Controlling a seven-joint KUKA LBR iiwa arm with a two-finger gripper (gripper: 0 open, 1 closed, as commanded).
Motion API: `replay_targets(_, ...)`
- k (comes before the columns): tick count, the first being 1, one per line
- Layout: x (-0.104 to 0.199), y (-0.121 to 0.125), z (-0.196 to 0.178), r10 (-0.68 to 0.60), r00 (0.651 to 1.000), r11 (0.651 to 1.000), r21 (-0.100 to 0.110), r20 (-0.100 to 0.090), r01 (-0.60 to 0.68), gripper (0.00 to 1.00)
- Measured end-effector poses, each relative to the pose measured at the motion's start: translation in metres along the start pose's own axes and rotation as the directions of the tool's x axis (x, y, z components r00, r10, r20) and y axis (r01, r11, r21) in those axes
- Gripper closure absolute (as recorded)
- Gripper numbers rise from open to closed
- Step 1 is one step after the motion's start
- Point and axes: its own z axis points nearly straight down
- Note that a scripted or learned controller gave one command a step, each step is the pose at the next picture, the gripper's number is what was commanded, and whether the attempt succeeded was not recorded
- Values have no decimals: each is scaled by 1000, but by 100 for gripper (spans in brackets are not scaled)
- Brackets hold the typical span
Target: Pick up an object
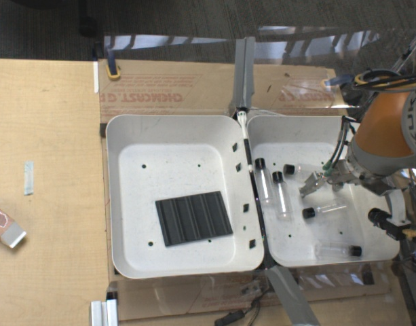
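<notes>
A black ribbed slab lies flat in the left white bin. The right white bin holds several clear tubes with black caps: two long ones near its left wall, one in the middle, and one by the front rim. A further black cap lies near the middle. My gripper hangs low over the middle of the right bin, just above the middle tube and right of that cap. Nothing is visibly held in it.
The arm's orange band and grey wrist cover the right bin's right side. A cardboard sheet lies behind the bins. On the wooden bench at left sit a small pink-and-grey item and a short pale strip.
</notes>
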Motion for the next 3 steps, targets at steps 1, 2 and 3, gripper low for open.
replay_targets(1, -23, -77, 0, -28, 1000, 1000, -1, 0, 28, 0)
replay_targets(2, -23, -75, -10, -25, 1000, 1000, -5, 2, 25, 100)
replay_targets(3, -49, -74, -230, -393, 919, 919, -2, 4, 393, 100)
